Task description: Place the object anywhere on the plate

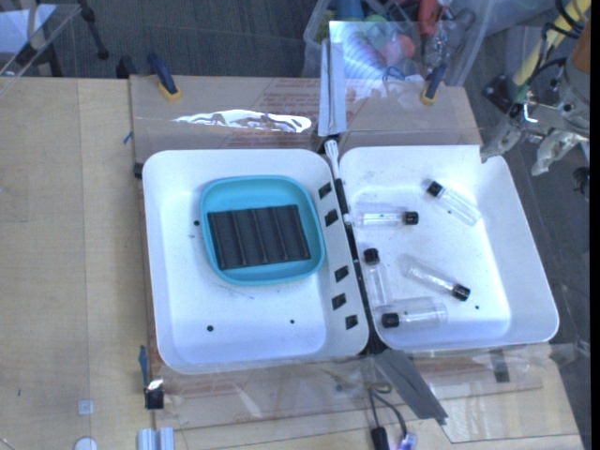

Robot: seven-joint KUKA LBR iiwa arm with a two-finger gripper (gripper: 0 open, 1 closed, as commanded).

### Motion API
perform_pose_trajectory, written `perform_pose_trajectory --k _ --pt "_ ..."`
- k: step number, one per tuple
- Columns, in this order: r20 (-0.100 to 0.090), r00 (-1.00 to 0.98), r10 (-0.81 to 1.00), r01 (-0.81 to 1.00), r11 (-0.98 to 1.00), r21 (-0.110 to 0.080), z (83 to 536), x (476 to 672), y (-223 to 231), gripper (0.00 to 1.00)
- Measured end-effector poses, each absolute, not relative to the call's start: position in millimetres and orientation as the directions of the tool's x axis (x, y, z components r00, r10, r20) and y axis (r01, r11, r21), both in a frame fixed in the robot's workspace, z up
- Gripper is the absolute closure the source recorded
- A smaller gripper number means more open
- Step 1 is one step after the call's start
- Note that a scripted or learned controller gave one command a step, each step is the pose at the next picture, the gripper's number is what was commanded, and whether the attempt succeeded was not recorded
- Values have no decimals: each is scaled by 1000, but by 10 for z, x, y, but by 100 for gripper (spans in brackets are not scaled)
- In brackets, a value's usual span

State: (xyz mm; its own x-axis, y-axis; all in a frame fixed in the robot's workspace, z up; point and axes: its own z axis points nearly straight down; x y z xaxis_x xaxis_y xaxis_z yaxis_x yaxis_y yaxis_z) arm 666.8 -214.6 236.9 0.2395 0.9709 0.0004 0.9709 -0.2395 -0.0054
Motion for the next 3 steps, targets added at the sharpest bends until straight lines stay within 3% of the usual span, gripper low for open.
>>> perform_pose_trajectory --k 3 --pt "-1 259 966 966 -259 -4 2365 6668 -2157 0"
